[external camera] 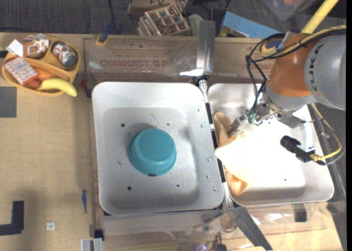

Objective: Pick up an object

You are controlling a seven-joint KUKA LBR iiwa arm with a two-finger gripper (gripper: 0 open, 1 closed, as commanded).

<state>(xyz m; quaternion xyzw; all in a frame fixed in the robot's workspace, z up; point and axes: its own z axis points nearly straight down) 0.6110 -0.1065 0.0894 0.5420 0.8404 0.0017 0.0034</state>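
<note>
1. You see the arm [308, 74] reach in from 3 o'clock, its wrist bent over the right bin [319, 189].
2. The jaws [246, 121] hang low near that bin's left wall; whether they are spread or pressed together you cannot tell, as the tips are blurred against the cloth.
3. A pale cloth [258, 156] lies in the right bin, covering much of its floor; its tan edge runs along the left wall from 12 to 6 o'clock.
4. From the jaws, the bulk of the cloth lies toward 5 o'clock, and its upper fold sits just beside or under them; contact cannot be confirmed.
5. A teal bowl [153, 151] rests upside down near the middle of the left bin [110, 101], well apart from the jaws, toward 8 o'clock.
6. Judged from this layout, the cloth is the nearer candidate; the bin's left wall crowds the approach on the 9 o'clock side, while open floor remains toward 4 o'clock.
7. A tray of snacks [38, 66] sits on the table [44, 162] at far 10 o'clock, outside both bins.
</note>
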